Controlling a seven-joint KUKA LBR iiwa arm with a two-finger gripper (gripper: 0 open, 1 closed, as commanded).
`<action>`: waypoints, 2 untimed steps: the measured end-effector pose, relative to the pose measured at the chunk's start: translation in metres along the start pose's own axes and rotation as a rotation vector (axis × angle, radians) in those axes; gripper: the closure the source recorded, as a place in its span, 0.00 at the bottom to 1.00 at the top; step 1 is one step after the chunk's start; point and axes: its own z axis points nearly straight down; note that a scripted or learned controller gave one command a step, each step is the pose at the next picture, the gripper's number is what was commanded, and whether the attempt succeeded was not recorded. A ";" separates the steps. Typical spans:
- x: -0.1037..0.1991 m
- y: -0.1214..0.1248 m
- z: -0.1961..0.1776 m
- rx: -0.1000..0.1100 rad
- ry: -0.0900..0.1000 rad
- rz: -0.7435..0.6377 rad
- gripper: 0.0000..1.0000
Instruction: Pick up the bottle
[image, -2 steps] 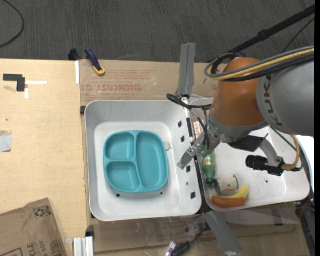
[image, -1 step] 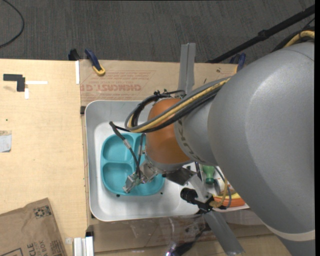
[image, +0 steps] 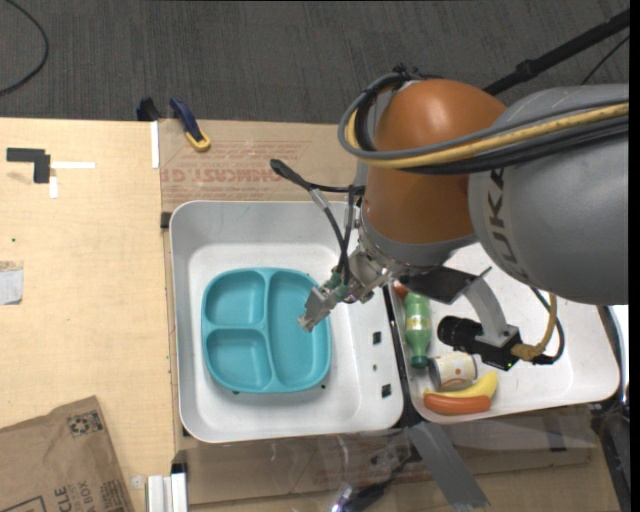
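White right bin (image: 590, 375) holds a green bottle (image: 416, 330), red-capped, lying flat.

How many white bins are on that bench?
2. The left bin holds a teal divided plate; the right bin, partly hidden under the arm, holds the bottle and other items.

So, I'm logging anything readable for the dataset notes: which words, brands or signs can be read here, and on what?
"KUKA", only partly visible, on the grey arm.
"CLE" and "BOX", partly cut off, beside a recycling sign, on the brown cardboard box.
Red mirrored print on the cardboard sheet: unreadable.
Green bottle label: too small.
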 end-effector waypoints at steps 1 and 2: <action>0.019 0.013 0.151 0.003 0.002 -0.050 0.00; 0.007 -0.012 0.079 0.002 0.000 0.387 0.00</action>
